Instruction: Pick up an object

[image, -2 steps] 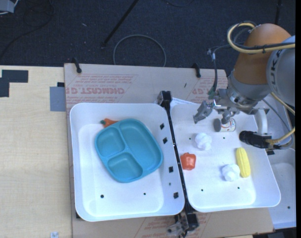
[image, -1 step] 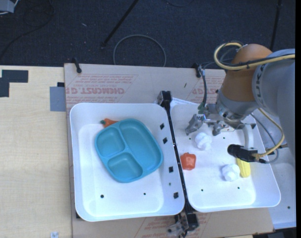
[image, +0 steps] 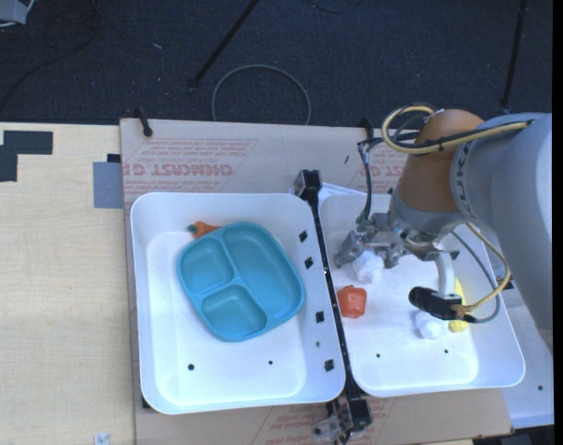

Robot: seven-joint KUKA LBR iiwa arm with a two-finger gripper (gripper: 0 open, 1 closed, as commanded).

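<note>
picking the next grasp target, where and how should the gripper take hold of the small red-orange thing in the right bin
Grip the red-orange object across its short width, coming straight down from above. It lies alone on the right bin floor near the central divider, compact and blocky, with bare floor around it. Keep the fingers parallel to the divider, so the one nearest the wall has room. The gripper sits just above it.

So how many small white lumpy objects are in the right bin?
2: one small white lumpy object beneath the gripper, another nearer the front by the yellow item. The arm may hide more.

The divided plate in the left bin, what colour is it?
Turquoise blue, clearest in the camera view.
</note>
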